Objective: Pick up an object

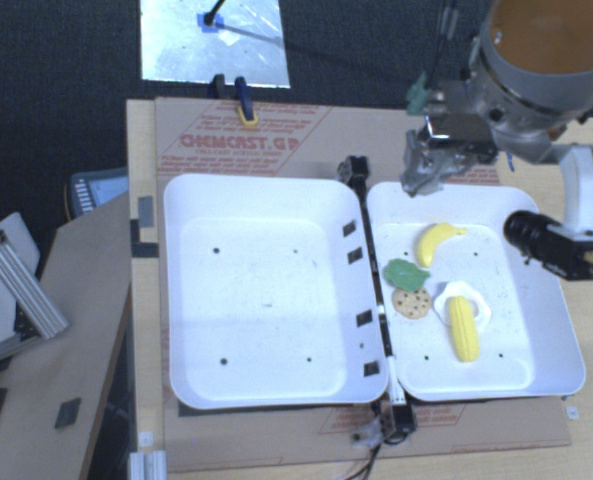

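End effector (419, 180) hung over the far rim of the right bin (548, 368), near that bin's far-left corner. Nothing was seen in its grip and it touched none of the items. Cannot tell from this angle whether it was apart or together. The grey arm with the orange band came in from the upper right.

All pickable items lay in the right bin, left of its middle. The yellow banana (434, 243) was farthest back, just near of the end effector and apart from it. A green leaf-shaped piece (406, 273) lay just near of the banana, close to the bin's left wall. A round brown cookie (412, 303) with dark spots touched or almost touched the green piece on its near side. A yellow corn cob (463, 330) lay right of the cookie, pointing near to far, resting partly on a small white piece (480, 310).

The left bin (266, 298) sat beside it, the two rims meeting at a seam with small black clips (355, 256).

Writing: a brown sheet (306, 128) under the bins on the worktop (141, 138) carried red print reading "CHEMCAST", followed by letters that looked like "G P". More red print at the sheet's near edge was too cut off to read.

A yellow and blue clamp (244, 105) sat at the sheet's far edge. Beyond it lay a silver sheet (216, 43) with a blue bit (212, 22) on it.
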{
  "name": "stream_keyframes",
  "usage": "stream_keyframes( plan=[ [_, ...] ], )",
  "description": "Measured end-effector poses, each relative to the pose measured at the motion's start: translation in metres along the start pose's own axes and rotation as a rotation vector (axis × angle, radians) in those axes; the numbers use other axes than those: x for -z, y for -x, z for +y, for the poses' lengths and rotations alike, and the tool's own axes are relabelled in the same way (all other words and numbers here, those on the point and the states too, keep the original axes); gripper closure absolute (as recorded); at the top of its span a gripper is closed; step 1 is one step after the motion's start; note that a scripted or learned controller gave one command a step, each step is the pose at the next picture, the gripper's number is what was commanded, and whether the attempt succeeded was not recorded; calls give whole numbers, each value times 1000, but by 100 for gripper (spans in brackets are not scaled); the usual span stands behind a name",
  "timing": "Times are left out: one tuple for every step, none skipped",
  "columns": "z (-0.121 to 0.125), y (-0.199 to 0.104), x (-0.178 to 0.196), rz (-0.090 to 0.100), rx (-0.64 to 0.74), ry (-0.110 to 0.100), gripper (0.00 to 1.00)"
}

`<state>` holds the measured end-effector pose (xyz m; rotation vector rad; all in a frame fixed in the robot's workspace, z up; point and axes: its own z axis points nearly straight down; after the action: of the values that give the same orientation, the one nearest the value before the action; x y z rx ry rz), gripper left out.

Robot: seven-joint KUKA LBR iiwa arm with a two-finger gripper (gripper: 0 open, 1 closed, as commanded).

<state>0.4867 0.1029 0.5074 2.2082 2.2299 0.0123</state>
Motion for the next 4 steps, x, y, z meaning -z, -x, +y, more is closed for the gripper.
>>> stream_keyframes(
  plan=[
    [-1,60,-47,-4,-14,-9,100],
    [0,22,10,-1,-3,0,100],
    [0,-19,-22,-2,-2,-8,100],
    [1,48,-40,-5,-15,-6,100]
  ],
)
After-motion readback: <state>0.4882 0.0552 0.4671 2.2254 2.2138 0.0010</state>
